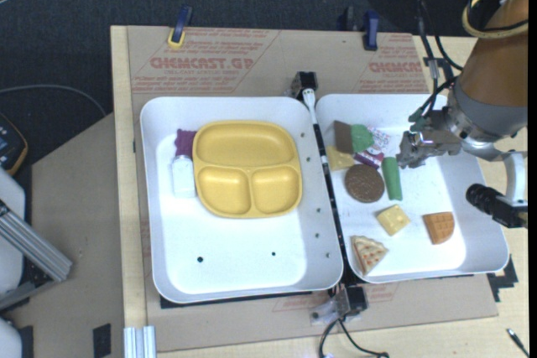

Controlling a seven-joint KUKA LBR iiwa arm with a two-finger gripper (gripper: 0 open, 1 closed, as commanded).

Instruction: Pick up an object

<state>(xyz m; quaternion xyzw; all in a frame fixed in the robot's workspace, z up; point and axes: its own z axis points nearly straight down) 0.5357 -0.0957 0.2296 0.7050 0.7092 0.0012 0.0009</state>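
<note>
The right bin (470, 262) holds several small toy foods: a brown round cookie (365, 183), a green stick (392, 179), a yellow cheese cube (393, 220), an orange bread piece (438, 227), a pizza-like wedge (367, 252), a green piece (362, 137), a brown block (342, 132) and a wrapped candy (372, 150). My gripper (413, 150) hangs over the upper middle of this bin, just right of the green stick's top end and the candy. I see nothing between its fingers.
The left bin (168, 264) carries a yellow three-compartment plate (247, 167), with a purple item (184, 142) and a white bottle (182, 178) at its left. The arm's orange band (499, 54) and grey wrist cover the right bin's far right corner. Clamps (178, 28) hold the board's back edge.
</note>
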